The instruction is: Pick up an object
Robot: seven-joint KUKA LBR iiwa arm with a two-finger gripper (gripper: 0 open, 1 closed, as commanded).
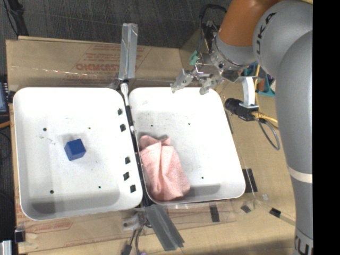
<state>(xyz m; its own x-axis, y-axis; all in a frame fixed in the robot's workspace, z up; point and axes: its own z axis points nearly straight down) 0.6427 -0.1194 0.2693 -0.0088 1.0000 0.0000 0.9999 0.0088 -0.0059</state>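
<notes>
My gripper hangs spread and empty over the right bin's far edge. Pink cloth sits near-left there. I'd descend centred on its bunched top, then pinch.

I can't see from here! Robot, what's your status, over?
Hand open, holding nothing, over right bin's far rim. Pink cloth and blue cube untouched. Nothing in the way.

The bench — cardboard-covered — bears two white bins, left bin and right bin, side by side.
</notes>
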